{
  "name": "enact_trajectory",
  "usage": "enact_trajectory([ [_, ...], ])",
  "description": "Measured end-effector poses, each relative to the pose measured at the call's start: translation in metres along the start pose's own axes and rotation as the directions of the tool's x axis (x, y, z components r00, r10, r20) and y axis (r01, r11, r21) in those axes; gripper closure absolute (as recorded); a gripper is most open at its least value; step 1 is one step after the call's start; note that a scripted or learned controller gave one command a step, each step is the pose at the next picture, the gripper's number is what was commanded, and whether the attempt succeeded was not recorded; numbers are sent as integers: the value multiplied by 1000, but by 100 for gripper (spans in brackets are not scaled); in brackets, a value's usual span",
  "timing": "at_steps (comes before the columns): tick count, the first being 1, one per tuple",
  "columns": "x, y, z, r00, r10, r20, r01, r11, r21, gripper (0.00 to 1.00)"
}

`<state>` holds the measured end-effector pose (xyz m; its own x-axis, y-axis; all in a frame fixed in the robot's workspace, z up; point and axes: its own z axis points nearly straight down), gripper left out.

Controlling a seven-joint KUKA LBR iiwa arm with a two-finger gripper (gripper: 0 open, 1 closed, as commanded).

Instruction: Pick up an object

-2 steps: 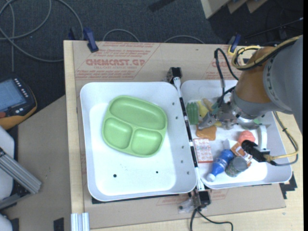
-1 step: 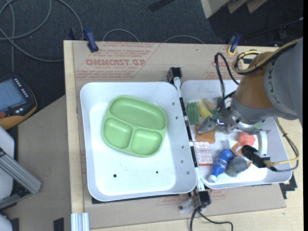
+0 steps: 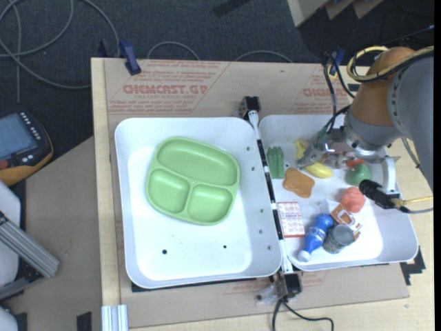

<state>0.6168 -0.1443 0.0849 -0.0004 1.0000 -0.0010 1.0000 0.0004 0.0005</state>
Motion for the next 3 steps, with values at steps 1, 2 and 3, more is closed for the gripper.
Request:
enact_trajectory([
  [1,13,40,7,1000,10,-4,-10,999,45,0],
  [2,10,38,-3,1000,9,2,-9,999,53,100],
  [3,-29,50,-64,1000,1,1,-1,1000,-1,100],
])
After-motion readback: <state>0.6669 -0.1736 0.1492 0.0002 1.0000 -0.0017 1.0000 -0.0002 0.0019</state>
